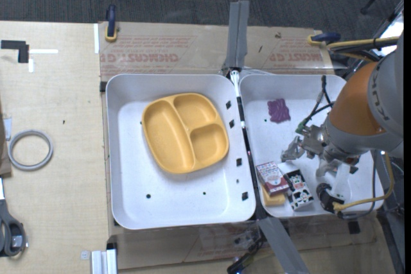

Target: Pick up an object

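Purple object (279, 110) one, three small boxes (282, 185), one yellow divided plate (185, 132), claw (302, 144) state unclear.

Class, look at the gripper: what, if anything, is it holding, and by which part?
Cannot be told. The gripper hangs over the right bin, apart from the purple thing and the small boxes.

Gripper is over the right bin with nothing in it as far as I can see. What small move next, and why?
Probably shift the gripper toward the bin's near edge and lower it onto the small box. The gripper hovers above the right bin floor, with the box cluster just below it in the view and the purple item farther off. The boxes are the closest target.
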